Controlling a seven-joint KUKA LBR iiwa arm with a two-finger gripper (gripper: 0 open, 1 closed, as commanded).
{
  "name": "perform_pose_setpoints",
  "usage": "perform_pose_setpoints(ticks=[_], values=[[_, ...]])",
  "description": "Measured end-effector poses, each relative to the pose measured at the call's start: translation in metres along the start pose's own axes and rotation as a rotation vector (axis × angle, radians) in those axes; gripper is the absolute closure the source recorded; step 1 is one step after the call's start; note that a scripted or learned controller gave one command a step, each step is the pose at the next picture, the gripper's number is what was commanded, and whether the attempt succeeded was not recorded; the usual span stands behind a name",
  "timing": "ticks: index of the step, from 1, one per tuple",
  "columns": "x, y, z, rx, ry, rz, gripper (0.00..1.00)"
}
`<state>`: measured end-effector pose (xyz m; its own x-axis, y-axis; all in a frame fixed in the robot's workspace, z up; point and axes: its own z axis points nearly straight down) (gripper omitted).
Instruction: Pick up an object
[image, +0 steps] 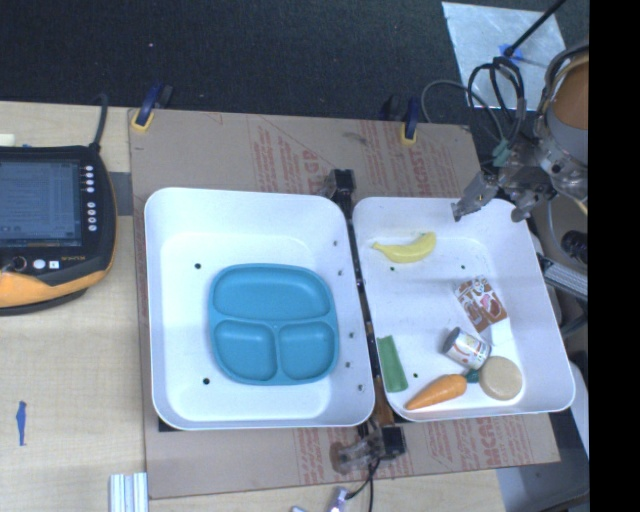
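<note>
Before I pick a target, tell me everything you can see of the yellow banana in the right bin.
The yellow banana looks like a smooth plastic toy, curved, with both tapered ends turned slightly upward in the image. It lies flat on the floor of the right white bin, in the far left part, near the wall shared with the left bin but apart from it. Nothing touches it. The gripper hangs to its right, over the bin's far edge, well apart from it.

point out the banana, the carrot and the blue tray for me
banana (405, 248): camera view, middle of its curved body, right bin.
carrot (437, 392): camera view, middle of the orange body, right bin's near edge.
blue tray (272, 296): camera view, its large upper compartment, left bin.
</note>
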<state>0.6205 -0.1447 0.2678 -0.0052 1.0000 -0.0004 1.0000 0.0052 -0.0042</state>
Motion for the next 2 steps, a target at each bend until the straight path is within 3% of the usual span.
perform_pose_setpoints(ticks=[1,2], values=[[-0.025,-0.034,0.115,0.002,-0.001,0.000,0.00],[-0.051,-0.068,0.164,0.000,-0.001,0.000,0.00]])
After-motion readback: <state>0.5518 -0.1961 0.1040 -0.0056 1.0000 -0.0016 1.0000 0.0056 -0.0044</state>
